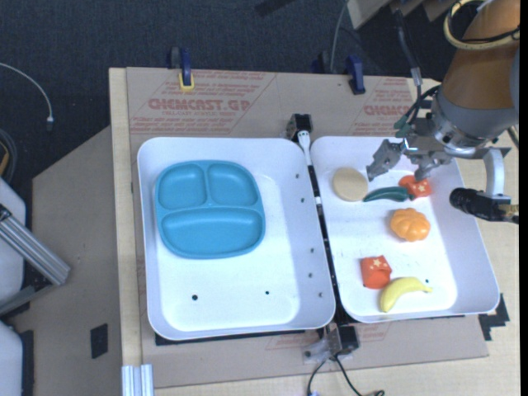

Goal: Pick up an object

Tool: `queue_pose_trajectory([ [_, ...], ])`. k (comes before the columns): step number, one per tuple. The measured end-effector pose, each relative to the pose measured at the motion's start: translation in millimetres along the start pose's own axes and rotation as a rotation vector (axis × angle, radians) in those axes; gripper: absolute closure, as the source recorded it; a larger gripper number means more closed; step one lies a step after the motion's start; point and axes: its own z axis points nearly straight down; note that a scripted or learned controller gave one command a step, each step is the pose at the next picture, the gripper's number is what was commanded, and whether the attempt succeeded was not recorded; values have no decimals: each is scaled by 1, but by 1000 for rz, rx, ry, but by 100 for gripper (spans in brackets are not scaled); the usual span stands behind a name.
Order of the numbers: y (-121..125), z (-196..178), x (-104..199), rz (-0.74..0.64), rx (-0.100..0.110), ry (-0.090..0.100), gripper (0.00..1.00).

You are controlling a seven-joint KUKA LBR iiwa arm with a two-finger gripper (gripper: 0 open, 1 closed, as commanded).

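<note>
The right bin [462, 291] holds several toy foods. A cream oval piece [349, 184] lies at its upper left, with a green pepper [385, 194] beside it and a small red piece [417, 187] further right. An orange pumpkin-like piece [410, 224] sits mid-bin. A red cube [375, 271] and a yellow banana [402, 292] rest near the front. My gripper [406, 167] hangs open over the bin's back part, its fingers spread just above the green pepper and the red piece, with nothing between them.
The left bin [239, 304] carries a blue divided plate [211, 208] in its upper left. A ridge with black screws separates the two bins. Cardboard [247, 97] lies under both bins, clamped at the back edge.
</note>
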Motion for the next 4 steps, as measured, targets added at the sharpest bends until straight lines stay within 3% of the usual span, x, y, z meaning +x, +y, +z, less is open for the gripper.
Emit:
queue_pose_trajectory([
  [1, 2, -6, 0, -2, -11, -1, 0],
  [3, 9, 120, 1, -2, -2, 0, 0],
  [4, 8, 153, 1, -1, -5, 0, 0],
])
